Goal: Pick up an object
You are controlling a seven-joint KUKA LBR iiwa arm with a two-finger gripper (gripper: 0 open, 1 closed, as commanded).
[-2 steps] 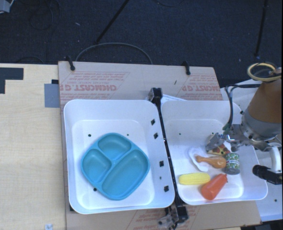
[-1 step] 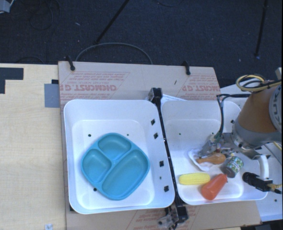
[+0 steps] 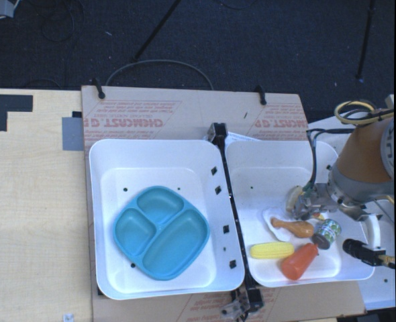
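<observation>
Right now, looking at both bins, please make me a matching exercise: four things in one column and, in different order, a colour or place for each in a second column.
Things:
1. divided plate
2. corn cob
3. bottle
4. drumstick

Descriptions:
A. yellow, in the right bin
B. blue, in the left bin
C. brown, just under the claw
D. orange-red, at the right bin's front wall

Pairs: 1-B, 2-A, 3-D, 4-C

Blue plate (image 3: pixel 161 231), yellow corn (image 3: pixel 271 250), orange bottle (image 3: pixel 299 261), both bins (image 3: pixel 104 180) white.
</observation>
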